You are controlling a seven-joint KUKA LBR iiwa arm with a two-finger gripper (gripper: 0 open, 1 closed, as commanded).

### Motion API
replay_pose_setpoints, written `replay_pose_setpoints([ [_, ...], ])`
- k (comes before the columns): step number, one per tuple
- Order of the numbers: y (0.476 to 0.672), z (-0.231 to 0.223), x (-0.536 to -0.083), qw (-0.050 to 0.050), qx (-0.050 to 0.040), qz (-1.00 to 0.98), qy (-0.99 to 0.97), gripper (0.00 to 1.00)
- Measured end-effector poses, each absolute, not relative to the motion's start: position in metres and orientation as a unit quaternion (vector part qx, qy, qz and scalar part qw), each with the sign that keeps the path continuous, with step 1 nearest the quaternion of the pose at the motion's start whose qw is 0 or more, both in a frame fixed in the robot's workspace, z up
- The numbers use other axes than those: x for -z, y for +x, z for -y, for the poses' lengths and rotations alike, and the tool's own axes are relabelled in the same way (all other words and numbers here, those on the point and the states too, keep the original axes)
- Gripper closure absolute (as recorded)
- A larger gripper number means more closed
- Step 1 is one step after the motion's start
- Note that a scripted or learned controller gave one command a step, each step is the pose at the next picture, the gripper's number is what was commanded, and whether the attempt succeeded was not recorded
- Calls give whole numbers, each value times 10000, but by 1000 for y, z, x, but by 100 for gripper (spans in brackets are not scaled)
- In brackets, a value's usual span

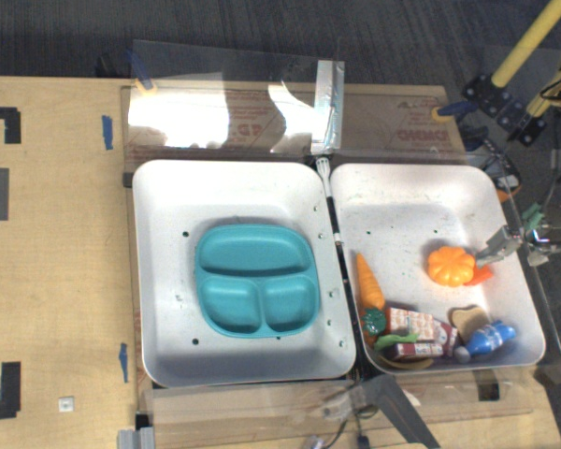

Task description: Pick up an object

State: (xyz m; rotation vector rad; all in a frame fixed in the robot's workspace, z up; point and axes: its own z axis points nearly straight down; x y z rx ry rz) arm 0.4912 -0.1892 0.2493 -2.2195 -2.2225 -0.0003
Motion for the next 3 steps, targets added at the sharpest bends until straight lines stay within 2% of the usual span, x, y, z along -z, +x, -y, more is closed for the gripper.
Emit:
replay_pose_setpoints([
  [1, 492, 189, -260, -12, 10, 7077, -7065, 100],
  [2, 492, 189, -259, -7, 6, 7077, -7065, 0],
  [3, 484, 159, -99, 3, 3, 6468, -7626, 0],
])
